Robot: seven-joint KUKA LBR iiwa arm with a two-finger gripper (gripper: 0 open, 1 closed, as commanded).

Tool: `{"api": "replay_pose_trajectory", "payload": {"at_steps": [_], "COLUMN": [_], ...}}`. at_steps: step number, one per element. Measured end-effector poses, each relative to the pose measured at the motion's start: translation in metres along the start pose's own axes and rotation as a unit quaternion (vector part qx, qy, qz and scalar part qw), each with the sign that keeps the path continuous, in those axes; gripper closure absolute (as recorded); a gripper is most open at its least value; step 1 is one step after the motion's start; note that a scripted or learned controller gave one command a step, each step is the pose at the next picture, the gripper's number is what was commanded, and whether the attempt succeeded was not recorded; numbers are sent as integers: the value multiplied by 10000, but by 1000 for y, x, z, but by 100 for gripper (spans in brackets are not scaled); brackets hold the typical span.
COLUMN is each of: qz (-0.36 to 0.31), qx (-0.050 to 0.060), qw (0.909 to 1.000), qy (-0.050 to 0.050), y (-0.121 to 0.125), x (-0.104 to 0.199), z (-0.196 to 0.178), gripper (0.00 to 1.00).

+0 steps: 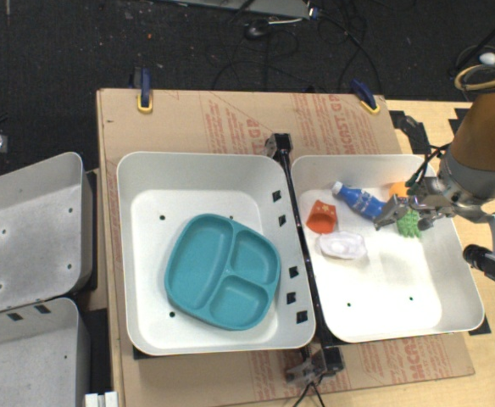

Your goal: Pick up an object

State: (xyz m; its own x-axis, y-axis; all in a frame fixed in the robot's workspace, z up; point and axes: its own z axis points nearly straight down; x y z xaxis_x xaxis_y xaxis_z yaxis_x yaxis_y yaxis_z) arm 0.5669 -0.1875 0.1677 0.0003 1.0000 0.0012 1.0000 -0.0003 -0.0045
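Note:
The right bin (pixel 400 308) holds an orange cup (pixel 321 216) lying on its side, a clear white lid-like piece (pixel 342 246), a blue bottle (pixel 359 201), a green toy (pixel 409 224) and an orange piece (pixel 398 190) partly hidden by the arm. My gripper (pixel 403 211) hangs low at the bin's upper right, over the green toy and close to the blue bottle's end. Nothing shows as lifted off the bin floor.
The left bin (pixel 146 227) carries a teal divided plate (pixel 223 270). A black divider (pixel 297 244) runs between the two bins. White panels (pixel 27 227) lie off the bench at the left. The right bin's front half is bare white floor.

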Motion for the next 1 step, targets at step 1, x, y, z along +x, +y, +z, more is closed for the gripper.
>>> {"api": "replay_pose_trajectory", "payload": {"at_steps": [1], "qz": [2], "qx": [-3], "qw": [10000], "qy": [-2], "y": [0], "x": [1], "z": [43], "gripper": [0]}}
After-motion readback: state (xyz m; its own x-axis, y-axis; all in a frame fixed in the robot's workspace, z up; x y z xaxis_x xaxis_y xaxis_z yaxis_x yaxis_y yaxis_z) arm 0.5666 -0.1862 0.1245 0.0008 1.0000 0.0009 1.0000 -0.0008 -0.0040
